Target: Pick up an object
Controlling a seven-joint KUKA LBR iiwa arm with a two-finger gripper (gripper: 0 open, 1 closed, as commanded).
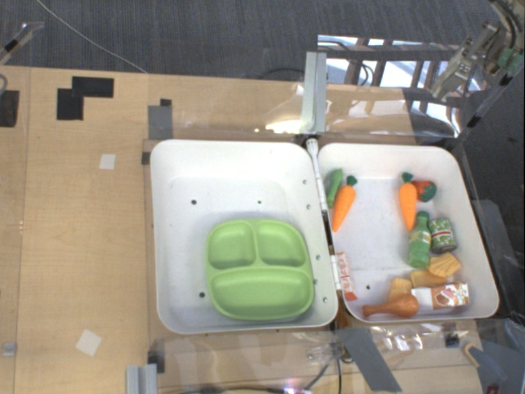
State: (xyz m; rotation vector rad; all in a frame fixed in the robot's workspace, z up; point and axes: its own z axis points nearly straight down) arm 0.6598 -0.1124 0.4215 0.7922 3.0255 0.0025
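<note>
One arm parked beyond the right bin's (pixel 459 179) far right corner, hand (pixel 474 56) state unclear, toy food including two carrots (pixel 342 203) in that bin, labels unreadable.

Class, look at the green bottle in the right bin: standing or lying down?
Lying down. The green bottle shows its full side, cap toward the bin's far wall.

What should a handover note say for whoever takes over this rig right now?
Gripper: raised beyond the right bin's far corner, holding nothing visible.
Right bin: two carrots, a green bottle, a small can, a drumstick, a carton and other toy food.
Left bin: green divided plate.
Done: nothing picked yet.
Left: descend and grasp one object.
</note>
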